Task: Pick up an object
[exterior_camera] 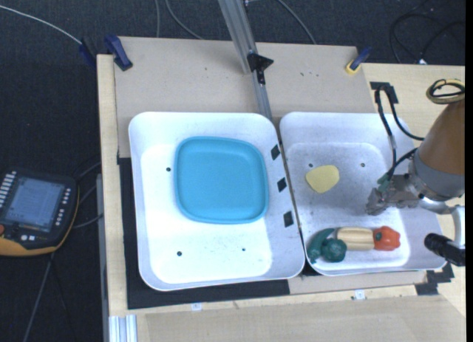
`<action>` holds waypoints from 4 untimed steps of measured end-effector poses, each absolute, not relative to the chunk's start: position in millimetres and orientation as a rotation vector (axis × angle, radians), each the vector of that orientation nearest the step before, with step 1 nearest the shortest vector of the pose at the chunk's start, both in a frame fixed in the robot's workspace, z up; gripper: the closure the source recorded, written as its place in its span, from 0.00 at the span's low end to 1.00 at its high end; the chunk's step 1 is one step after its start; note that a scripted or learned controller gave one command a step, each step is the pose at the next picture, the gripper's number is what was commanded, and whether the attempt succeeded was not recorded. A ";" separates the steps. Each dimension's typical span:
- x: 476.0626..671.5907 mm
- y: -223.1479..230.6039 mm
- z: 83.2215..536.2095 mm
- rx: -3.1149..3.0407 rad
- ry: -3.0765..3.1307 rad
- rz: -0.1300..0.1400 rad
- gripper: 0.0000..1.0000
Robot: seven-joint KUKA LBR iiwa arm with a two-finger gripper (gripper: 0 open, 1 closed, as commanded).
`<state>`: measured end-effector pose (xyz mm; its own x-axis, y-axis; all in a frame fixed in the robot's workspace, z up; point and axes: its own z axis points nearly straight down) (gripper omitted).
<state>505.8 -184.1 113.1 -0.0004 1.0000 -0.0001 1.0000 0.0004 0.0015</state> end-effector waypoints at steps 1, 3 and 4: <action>516.9 -184.0 163.2 2.217 2.219 0.004 1.00; 521.8 -173.9 264.1 2.218 2.219 0.004 1.00; 544.7 -118.9 251.6 2.216 2.228 0.001 1.00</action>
